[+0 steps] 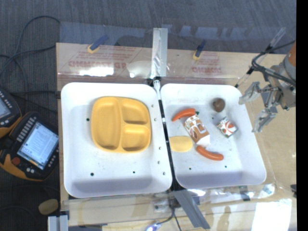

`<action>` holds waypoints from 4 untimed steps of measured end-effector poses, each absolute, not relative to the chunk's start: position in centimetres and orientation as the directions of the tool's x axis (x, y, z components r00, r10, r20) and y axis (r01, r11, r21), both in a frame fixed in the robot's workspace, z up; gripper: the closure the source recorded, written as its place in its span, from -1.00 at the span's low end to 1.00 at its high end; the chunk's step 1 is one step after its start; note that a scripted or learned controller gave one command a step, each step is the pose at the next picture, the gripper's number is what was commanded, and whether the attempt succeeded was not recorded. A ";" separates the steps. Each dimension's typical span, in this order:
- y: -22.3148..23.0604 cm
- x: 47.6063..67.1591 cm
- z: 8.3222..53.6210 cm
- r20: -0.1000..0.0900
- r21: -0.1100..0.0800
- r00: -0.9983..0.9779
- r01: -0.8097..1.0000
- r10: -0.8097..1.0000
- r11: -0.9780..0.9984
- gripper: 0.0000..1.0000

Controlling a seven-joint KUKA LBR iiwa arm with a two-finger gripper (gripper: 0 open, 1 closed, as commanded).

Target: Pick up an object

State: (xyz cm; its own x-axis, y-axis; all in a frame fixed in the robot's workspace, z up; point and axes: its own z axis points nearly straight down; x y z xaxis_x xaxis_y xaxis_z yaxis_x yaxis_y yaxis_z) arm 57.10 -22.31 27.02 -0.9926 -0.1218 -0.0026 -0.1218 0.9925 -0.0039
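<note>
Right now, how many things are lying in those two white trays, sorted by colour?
Yellow: 2, the divided tray and a flat oval piece
Orange-red: 2, the upper sausage and the lower sausage
Brown and white: 2, the carton and the small packet
Brown: 1, the round ball
Total: 7
</note>
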 end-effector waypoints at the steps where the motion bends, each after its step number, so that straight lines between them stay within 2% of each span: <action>1: -22.2 67.0 26.2 -0.004 -0.002 -1.000 -0.013 -0.013 1.000 -1.00; 2: -22.3 62.2 14.0 -0.002 -0.002 -0.936 0.351 0.351 0.936 -1.00; 3: -22.3 64.8 24.9 -0.005 -0.001 -0.923 0.385 0.385 0.923 -1.00; 4: -22.3 64.9 26.0 -0.010 -0.007 -0.923 0.384 0.384 0.923 1.00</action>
